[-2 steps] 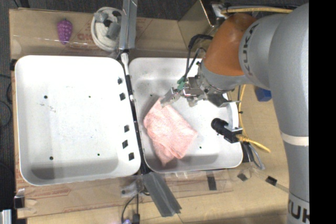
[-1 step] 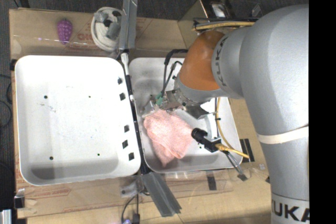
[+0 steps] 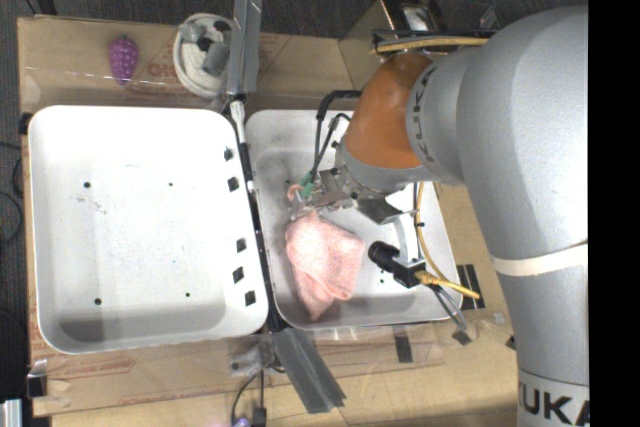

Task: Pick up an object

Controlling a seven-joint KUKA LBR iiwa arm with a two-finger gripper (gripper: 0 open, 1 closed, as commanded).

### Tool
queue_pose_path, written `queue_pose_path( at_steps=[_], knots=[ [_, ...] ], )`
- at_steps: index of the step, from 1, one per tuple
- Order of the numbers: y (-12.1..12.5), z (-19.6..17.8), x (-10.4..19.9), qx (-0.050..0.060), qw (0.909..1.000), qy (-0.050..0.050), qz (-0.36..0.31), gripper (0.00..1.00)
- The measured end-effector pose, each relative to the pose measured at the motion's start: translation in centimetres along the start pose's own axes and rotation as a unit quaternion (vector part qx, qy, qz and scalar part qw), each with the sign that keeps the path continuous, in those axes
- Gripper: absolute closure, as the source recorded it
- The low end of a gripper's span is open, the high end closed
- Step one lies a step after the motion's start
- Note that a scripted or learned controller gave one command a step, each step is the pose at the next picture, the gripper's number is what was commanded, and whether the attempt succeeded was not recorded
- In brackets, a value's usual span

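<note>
Robot's hand (image 3: pixel 308 192) hangs low in the right-hand bin (image 3: pixel 285 130), under the orange-banded wrist, at the upper edge of a crumpled pink cloth (image 3: pixel 322 263). Whether it is spread or closed I cannot tell, nor whether it touches the cloth. The cloth lies on the bin floor, near the wall shared with the left-hand bin (image 3: pixel 130 215). On the desk (image 3: pixel 70 45) beyond the bins sit a small purple thing (image 3: pixel 123 58) (knobbly, berry-like) and a white roll (image 3: pixel 200 55).
</note>
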State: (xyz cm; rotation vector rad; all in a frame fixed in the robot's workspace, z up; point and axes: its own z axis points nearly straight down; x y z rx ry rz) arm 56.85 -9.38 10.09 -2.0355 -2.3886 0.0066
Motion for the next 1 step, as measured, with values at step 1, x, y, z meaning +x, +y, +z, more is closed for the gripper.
queue_pose_path(
  at_steps=[1],
  knots=[
    [8.14,-9.14,3.03,-0.002,0.9997,0.000,-0.023,1.00]
  ],
)
